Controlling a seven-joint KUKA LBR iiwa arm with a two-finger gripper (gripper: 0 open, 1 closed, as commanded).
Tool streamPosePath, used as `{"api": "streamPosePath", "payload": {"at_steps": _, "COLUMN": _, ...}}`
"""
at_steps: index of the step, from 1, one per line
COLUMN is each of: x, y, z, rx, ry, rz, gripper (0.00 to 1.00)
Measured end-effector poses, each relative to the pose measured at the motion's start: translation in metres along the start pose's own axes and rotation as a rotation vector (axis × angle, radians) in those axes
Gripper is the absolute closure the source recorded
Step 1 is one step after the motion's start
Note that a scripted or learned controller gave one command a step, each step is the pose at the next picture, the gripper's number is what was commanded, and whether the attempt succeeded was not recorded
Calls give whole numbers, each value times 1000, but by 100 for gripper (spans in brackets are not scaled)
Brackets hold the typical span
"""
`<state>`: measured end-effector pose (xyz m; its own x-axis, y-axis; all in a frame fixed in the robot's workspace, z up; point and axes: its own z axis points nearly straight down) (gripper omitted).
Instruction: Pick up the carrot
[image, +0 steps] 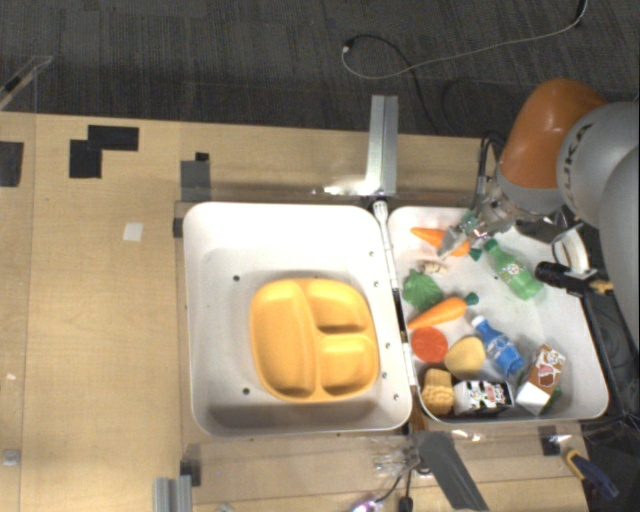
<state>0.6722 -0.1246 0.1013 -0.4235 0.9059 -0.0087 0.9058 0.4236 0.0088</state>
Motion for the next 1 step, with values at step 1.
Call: {"api": "streamPosePath", "payload": {"at_steps": 1, "x": 59, "y": 28, "z": -108, "rx": -1, "ry": 4, "rz": -206, "gripper": 100}}
